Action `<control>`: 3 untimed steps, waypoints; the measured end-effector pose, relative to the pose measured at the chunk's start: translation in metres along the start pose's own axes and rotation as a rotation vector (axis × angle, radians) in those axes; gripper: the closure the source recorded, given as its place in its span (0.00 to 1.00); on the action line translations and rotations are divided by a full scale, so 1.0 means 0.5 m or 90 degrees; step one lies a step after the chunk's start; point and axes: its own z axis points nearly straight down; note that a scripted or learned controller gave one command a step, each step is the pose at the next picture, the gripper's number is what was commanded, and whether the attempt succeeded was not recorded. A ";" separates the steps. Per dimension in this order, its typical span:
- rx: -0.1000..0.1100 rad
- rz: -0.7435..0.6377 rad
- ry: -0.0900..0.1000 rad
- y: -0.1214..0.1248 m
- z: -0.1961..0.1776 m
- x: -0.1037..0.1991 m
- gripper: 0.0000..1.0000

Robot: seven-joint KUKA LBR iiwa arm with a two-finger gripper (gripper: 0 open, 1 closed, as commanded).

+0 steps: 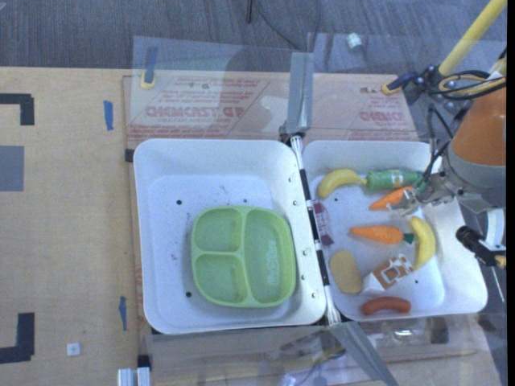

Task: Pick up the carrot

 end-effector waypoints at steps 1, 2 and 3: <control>0.005 0.083 0.003 0.079 -0.075 -0.054 1.00; 0.007 0.019 0.005 -0.065 -0.138 0.035 1.00; 0.009 0.131 0.006 -0.146 -0.152 0.157 1.00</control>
